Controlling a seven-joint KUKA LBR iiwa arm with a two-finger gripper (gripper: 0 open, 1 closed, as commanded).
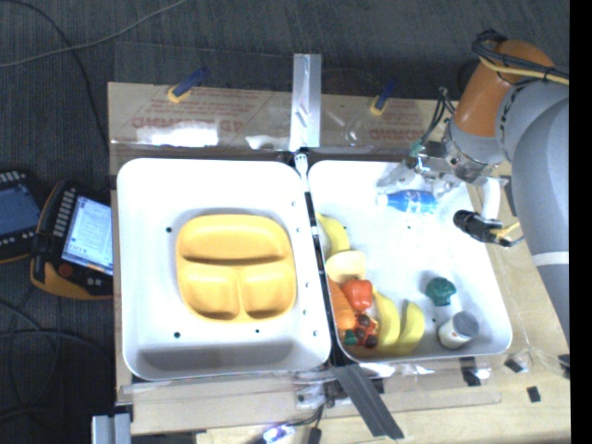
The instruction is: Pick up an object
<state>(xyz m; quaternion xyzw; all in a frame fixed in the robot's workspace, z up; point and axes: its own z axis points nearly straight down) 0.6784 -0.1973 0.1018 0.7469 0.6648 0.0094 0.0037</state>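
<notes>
The grey arm's jaws (pixel 427 166) hang over the far right corner of the right white bin (pixel 481 271), just above a small blue-and-clear plastic object (pixel 410 200) on the bin floor (whether they are open or closed, I cannot tell). A yellow divided tray (pixel 237 266) fills the left white bin (pixel 139 248).
</notes>
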